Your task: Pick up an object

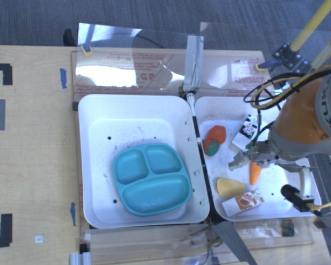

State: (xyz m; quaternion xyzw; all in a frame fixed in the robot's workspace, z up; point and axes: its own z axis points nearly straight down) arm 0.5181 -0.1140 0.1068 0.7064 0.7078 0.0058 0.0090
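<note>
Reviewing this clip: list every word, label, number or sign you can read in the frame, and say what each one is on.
None can be read.
Red print on the clear panel behind the left bin: too blurred.
Red print on the clear panel behind the right bin: too blurred.
Small packet with a red picture: print too small.
Black-and-white box: markings too small.
</note>
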